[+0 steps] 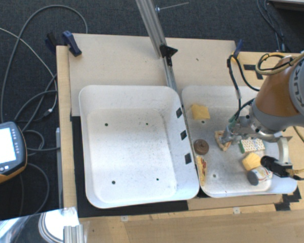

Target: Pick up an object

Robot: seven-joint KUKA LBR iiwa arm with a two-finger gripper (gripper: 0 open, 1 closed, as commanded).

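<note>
On the bench (116, 59), the claw (232, 133) is low in the right bin (213, 186) over a tan object (224, 140); its state I cannot tell.

Gripper (232, 133) lowered, arm (278, 97) (orange-banded) bent over it

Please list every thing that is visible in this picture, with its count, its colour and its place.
Bins: 2, white, side by side on the bench; left, right.
Yellow block: 1, right bin, top.
Brown disc: 1, right bin, left side.
Yellow sponge: 1, right bin, lower right.
Patterned card: 1, white, above the sponge.
Tablet: 1, orange-edged, on the floor at left.
Clamps: blue, bench's top corners.
Arm: 1, grey and orange, over the right bin.
</note>
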